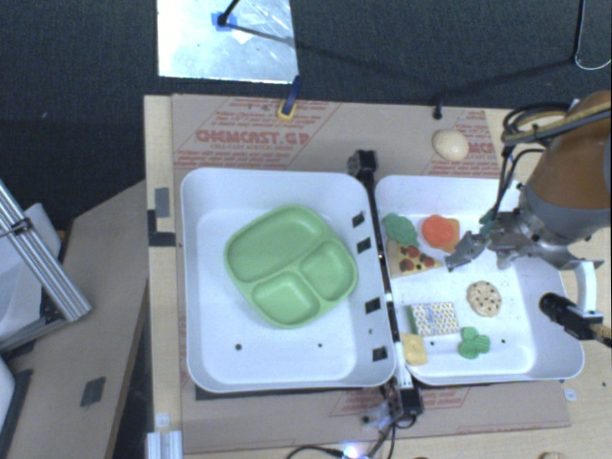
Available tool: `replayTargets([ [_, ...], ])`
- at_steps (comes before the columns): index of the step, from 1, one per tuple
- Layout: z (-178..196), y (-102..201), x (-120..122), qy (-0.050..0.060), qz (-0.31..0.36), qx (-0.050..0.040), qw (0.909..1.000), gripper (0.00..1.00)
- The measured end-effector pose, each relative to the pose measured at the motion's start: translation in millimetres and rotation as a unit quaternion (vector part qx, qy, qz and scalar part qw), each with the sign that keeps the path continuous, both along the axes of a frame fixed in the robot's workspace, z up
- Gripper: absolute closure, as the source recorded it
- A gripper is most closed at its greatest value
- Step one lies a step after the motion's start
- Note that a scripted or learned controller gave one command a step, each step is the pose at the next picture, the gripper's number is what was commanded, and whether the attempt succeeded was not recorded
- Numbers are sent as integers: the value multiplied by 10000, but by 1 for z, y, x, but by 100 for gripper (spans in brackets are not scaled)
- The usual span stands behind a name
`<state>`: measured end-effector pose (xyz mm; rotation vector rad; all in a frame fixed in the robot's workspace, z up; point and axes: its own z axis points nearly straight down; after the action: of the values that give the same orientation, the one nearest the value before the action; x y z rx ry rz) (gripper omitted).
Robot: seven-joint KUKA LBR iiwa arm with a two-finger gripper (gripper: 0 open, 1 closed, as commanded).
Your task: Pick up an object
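The right bin (545,352) holds several small toy foods. A green broccoli piece (399,228) and an orange-red round piece (440,229) lie at its far left. Just below them is a pizza slice (413,257). A cookie (484,298) lies mid-bin. Along the near side sit a checkered pad (435,317), a yellow piece (414,349) and a small green piece (472,343). My gripper (467,252) hangs low over the bin, just right of the pizza slice and the orange-red piece and above the cookie. Nothing shows in its grasp.
The left bin (206,352) holds a green compartment plate (290,265). A black divider (375,256) runs between the bins. A beige egg-shaped object (450,143) lies on the bench behind the right bin. The arm (574,185) covers the right bin's far right corner.
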<state>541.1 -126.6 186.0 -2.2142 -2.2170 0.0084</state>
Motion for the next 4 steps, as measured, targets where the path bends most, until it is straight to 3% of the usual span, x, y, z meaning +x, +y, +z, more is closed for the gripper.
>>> replayTargets([
  [1, 5, 0, 3, -52, 12, -8, 10000, 0],
  [3, -92, -11, -6, -33, -5, -8, 10000, 0],
  [4, -97, -12, -3, -87, -5, -22, 10000, 0],
])
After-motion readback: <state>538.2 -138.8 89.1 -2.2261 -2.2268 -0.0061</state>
